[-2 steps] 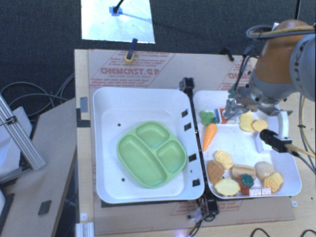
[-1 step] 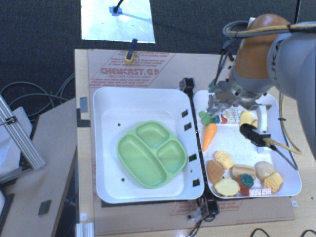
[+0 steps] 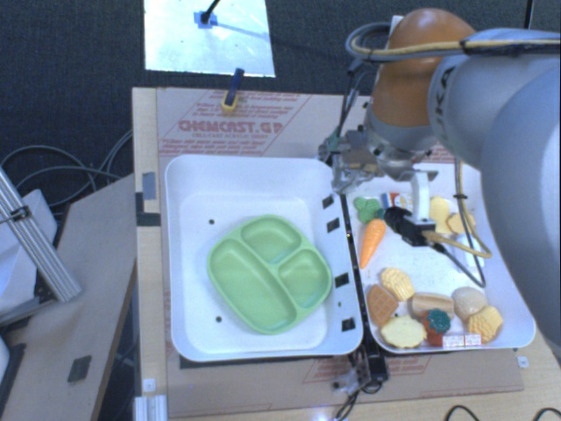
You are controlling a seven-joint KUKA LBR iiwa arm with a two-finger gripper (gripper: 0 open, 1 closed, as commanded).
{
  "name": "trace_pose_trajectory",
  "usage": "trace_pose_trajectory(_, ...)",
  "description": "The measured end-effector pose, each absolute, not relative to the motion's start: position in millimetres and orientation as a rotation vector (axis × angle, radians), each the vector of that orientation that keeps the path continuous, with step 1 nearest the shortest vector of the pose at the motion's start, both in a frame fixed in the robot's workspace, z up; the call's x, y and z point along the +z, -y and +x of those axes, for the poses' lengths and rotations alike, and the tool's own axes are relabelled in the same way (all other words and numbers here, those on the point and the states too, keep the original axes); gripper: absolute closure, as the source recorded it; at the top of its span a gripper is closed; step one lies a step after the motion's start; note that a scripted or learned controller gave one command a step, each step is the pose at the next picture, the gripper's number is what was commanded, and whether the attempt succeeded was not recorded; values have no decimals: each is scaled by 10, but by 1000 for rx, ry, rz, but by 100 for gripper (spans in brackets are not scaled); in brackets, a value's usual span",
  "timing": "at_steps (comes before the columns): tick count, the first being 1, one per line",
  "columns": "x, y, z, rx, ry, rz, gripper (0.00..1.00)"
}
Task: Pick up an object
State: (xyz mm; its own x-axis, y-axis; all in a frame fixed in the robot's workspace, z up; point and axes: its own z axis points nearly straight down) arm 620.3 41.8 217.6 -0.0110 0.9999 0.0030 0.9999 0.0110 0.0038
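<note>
**Gripper [image 3: 344,175] at the right bin's [image 3: 504,274] upper left corner (as viewed)**
We cannot tell whether the gripper is released or clenched. The carrot [image 3: 372,241] lies just below it in the right bin, with other toy food [image 3: 396,281] nearer the front. A green plate [image 3: 267,274] sits in the left bin [image 3: 202,200].

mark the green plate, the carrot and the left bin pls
green plate [image 3: 248,281], camera view, floor of its long compartment.
carrot [image 3: 372,240], camera view, middle of the orange body.
left bin [image 3: 219,202], camera view, bare floor behind the plate.
</note>
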Motion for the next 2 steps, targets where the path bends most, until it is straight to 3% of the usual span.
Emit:
trace_pose_trajectory(1,2139,-934,6453,7,-2231,2210,100)
trace_pose_trajectory(2,2218,-1096,6495,5,-2228,2213,100)
